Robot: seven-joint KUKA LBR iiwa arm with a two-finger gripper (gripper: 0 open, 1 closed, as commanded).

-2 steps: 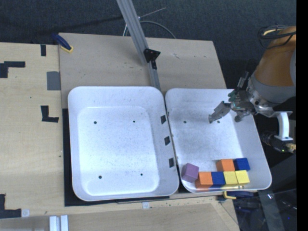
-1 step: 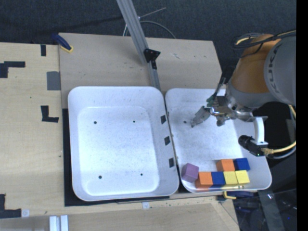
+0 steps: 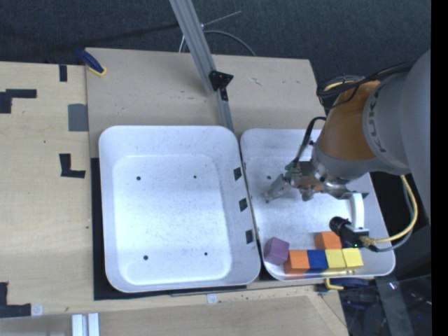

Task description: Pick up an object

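a pale wooden bench (image 3: 175,89) fills most of the scene, with dark carpet (image 3: 84,9) behind its far edge. a slanted metal pole (image 3: 196,37) crosses that far edge. black tape marks (image 3: 17,98) lie on the bench's left part, near a grey patch (image 3: 78,116).

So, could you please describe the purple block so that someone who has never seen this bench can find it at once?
Look at the right bin, the one the arm reaches into, and follow its near edge, where a cluster of coloured blocks lies. The purple block is at the left end of that cluster, beside an orange block. It is the only purple one, and it sits slightly turned.
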